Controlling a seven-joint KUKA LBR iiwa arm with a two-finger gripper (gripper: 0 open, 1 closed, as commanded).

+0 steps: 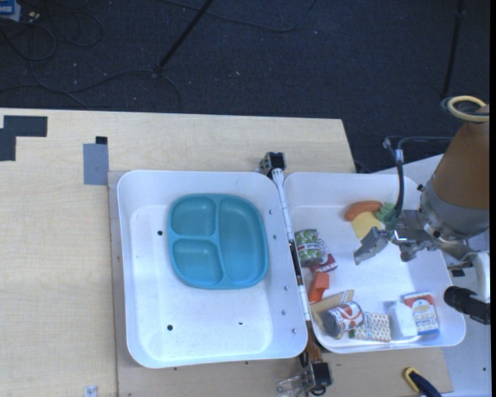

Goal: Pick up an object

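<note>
My gripper (389, 250) hangs over the middle of the right bin (455, 325), and it stands open with only white bin floor between its fingers. Just beyond it, at the bin's far side, lie an orange and yellow toy food piece (363, 214) and a small green item (388, 213). A green-labelled can (308, 246) and a red piece (318, 285) lie to the gripper's left by the divider. Near the front edge are a can on its side (343, 318), a patterned packet (374, 327) and a small carton (420, 313).
The left bin (149, 337) holds a teal divided plate (217, 241). A clamp (273, 164) sits where the two bins meet at the back. The wooden bench (41, 263) extends to the left, and the arm's orange band (467, 168) rises at the right.
</note>
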